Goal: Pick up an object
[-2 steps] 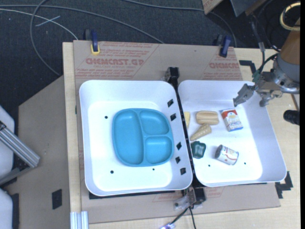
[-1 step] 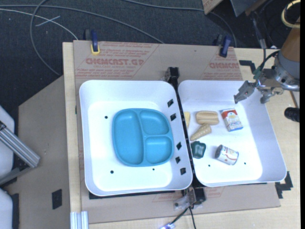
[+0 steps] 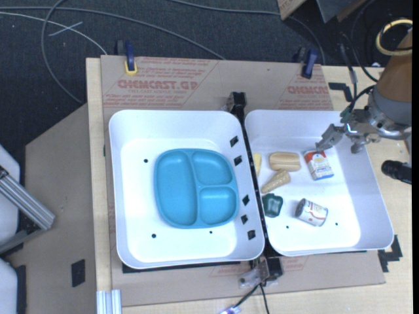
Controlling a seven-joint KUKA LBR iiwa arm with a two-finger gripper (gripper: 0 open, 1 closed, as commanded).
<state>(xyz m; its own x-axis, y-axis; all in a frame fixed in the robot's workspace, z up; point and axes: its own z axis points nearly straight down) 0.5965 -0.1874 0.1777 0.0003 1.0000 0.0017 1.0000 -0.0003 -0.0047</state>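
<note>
Claw (image 3: 330, 138) above right bin, small carton (image 3: 320, 165) just below it

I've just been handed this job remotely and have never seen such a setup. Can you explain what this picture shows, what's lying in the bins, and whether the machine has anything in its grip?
This is one fixed camera looking down at a slant on a bench. The grey machine at the right is a robot arm; its claw hangs over the right bin, just above a small red-and-white carton.

The left bin holds a blue divided plate. The right bin holds the carton, a tan bread-like piece, a cone-shaped tan piece, a small dark green item and a small can lying on its side.

Nothing shows between the claw's fingers, so I would not count anything as held. Whether the claw is open or closed is hard to tell.
</note>
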